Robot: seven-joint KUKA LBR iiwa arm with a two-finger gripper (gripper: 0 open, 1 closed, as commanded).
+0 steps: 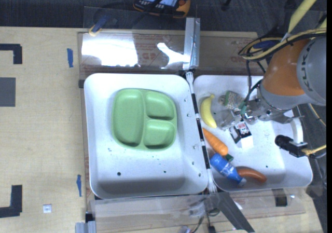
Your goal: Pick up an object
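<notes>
Gripper (239, 118) low in the right bin (298, 172); jaws' state indiscernible. Banana (208, 112) lies just toward the divider, long axis along it.

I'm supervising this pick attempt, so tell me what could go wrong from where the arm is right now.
1. The tool sits low among clutter in the right bin, close to the banana; it might nudge things instead of gripping one.
2. The carrot, blue bottle and orange sausage-like piece lie bunched near the divider, so a grasp there could catch two items or slip.
</notes>
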